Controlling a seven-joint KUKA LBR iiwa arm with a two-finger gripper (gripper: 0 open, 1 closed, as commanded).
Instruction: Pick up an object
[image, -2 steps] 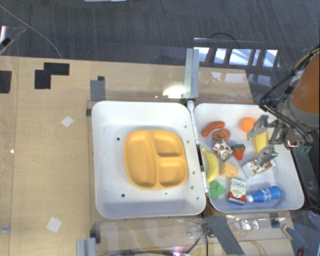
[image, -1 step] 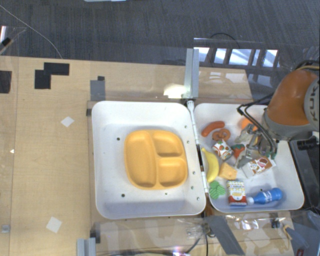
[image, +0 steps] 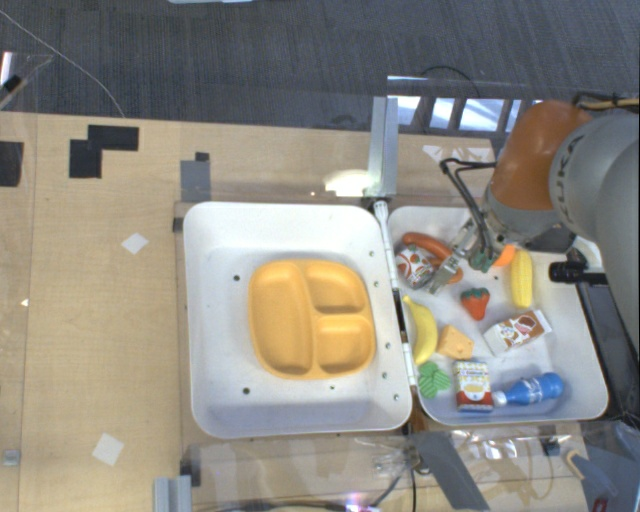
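Note:
My gripper (image: 450, 268) hangs low over the back left part of the right bin (image: 590, 395), its fingers next to a red and white can (image: 413, 266) and a sausage (image: 425, 243). Nothing shows between the fingers. Around it in the bin lie a strawberry (image: 476, 301), a corn cob (image: 521, 279), a carrot (image: 503, 256), a banana (image: 423, 330), a cheese wedge (image: 457, 343), a ketchup packet (image: 517, 331), a juice box (image: 473, 385), a blue bottle (image: 529, 391) and a green piece (image: 433, 380).
The left bin (image: 220, 300) holds a yellow divided plate (image: 311, 317). The grey arm with its orange band (image: 535, 150) fills the upper right. A metal post (image: 383, 140) stands behind the wall between the bins.

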